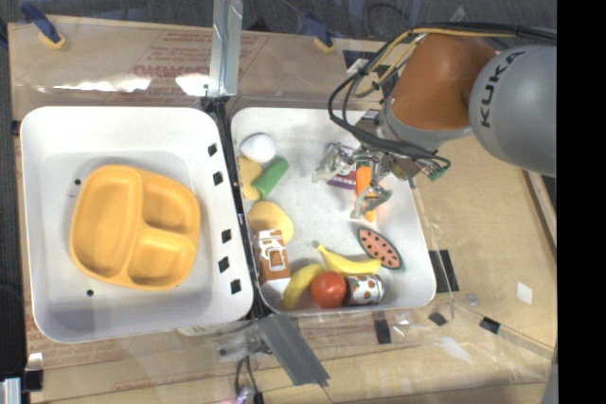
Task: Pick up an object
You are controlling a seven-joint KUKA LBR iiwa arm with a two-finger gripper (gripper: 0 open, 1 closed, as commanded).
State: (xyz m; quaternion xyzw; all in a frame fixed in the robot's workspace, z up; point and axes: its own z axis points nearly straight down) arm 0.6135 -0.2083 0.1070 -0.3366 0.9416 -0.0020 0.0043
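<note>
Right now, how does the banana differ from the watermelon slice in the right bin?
The banana is plain yellow, long and curved; the watermelon slice is red with dark seeds and a green edge, a flatter wedge. The banana touches the tomato, while the watermelon slice lies by itself nearer the gripper. Both lie flat in the right bin.

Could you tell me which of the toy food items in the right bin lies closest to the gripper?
The small orange carrot-shaped piece is closest, right at the gripper. The watermelon slice, yellow banana and red tomato all lie further toward the bin's near edge.
</note>
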